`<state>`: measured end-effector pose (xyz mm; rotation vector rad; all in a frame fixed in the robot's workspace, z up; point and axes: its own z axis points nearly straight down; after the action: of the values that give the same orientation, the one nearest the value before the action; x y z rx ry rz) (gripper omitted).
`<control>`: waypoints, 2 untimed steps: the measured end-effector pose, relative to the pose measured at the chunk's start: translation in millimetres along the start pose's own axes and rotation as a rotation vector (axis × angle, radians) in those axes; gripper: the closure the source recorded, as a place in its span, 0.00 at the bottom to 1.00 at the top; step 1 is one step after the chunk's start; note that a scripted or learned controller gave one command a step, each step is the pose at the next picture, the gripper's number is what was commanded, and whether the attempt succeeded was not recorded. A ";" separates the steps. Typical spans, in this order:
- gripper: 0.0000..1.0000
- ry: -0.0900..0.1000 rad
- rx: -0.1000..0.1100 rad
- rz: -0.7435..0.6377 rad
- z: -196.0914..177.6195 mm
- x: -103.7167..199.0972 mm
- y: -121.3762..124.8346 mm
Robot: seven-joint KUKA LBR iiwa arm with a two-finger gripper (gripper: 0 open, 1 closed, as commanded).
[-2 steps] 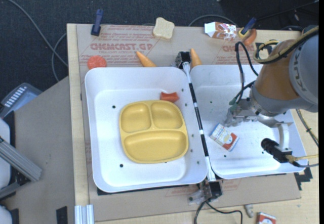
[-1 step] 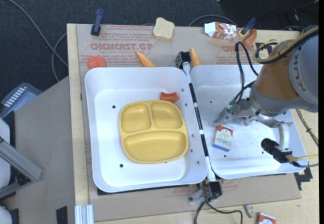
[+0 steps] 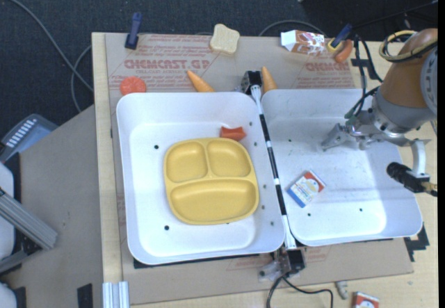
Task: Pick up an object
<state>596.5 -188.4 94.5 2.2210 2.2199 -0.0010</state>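
Your gripper [image 3: 334, 138] sits low over the right bin [image 3: 396, 220], in its upper half near the back wall; the grey arm [image 3: 407, 101] with its orange band enters from the right. You can see the metal fingers [image 3: 328, 141] splayed apart, released, with nothing between them.

The only loose item in the right bin is a small card or packet [image 3: 306, 188], white with blue and orange print, lying flat toward the bin's left side. It is apart from the gripper, nearer the front of the bin and a little to the left. A black part [image 3: 402, 174] hangs off the arm over the bin's right edge.

In the left bin [image 3: 139, 181] you have a yellow divided plate [image 3: 210, 180], three compartments, lying flat near the centre. A small orange piece [image 3: 233, 133] lies just behind the plate's far edge; whether they touch cannot be told.

Behind the bins, on the cardboard-covered counter [image 3: 167, 63]: a toy bread slice [image 3: 224, 38], a blue clip [image 3: 133, 30], an orange-red round piece [image 3: 133, 85], a toy carrot [image 3: 200, 82] at the left bin's back rim, a second orange piece [image 3: 268, 80] near the seam between the bins, and a small white-and-brown carton [image 3: 304, 42] at the back right.
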 end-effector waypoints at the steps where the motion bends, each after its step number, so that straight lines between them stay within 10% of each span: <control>1: 0.00 0.002 -0.001 -0.002 -74.1 62.6 18.2; 2: 0.00 0.002 0.001 0.000 10.1 82.4 -8.5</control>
<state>588.0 -106.0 84.2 2.2224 2.2214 -0.0001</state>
